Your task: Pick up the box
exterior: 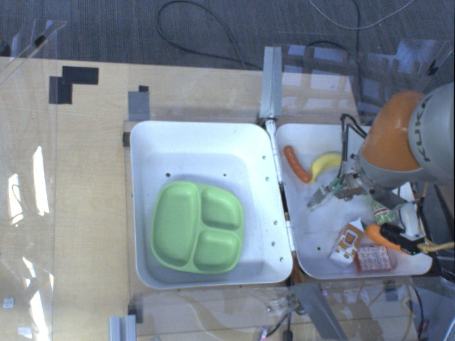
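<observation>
Right of the centre divider (279, 183), the right bin (313, 258) is crowded along its near edge and roomier toward the divider. Box (348, 242) lies near that bin's front wall, tilted, white and orange. Just right of the box: a red mesh packet (374, 259), touching or nearly so. A carrot (387, 236) sits just behind the packet, close to the box's right corner. Open white floor left of the box, out to the divider.

Gripper (328, 190) hangs behind the box, apart from it, fingers slightly parted with nothing between them. Arm (409, 141) covers the bin's far right corner.

Behind the gripper: a banana (325, 163), and left of it a hot dog sausage (297, 163) angled toward the divider.

Left of the divider, the left bin (153, 148) holds a green sectioned plate (197, 226), near its front left. Bare floor along that bin's back and right walls.
</observation>
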{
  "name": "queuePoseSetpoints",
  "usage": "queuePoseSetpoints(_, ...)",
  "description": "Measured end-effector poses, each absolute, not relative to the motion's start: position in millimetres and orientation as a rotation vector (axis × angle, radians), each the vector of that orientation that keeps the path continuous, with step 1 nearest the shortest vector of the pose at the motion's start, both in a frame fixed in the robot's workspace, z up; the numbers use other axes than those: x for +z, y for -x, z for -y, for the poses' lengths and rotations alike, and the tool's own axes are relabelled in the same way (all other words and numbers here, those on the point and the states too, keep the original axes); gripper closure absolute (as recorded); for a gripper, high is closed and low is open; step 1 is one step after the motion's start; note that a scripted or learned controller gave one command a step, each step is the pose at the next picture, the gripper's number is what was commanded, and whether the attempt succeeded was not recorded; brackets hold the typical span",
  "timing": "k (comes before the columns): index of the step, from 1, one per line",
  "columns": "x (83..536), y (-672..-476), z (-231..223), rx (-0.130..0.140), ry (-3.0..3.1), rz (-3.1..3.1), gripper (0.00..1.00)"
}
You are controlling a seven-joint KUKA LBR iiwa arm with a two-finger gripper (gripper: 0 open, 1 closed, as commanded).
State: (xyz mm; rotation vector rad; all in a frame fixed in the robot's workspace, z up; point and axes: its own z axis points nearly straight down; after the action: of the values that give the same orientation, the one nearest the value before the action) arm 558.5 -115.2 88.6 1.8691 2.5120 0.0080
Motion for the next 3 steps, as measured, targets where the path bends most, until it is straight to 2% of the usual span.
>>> queuePoseSetpoints(1, 88, -578.7, 104, 0.006, -1.828, -2.545, 0.00)
queuePoseSetpoints(2, 88, -565.0, 148, 0.010, -1.993, -2.420, 0.00)
queuePoseSetpoints(3, 88, -587.9, 89, 0.012, -2.059, -2.364, 0.00)
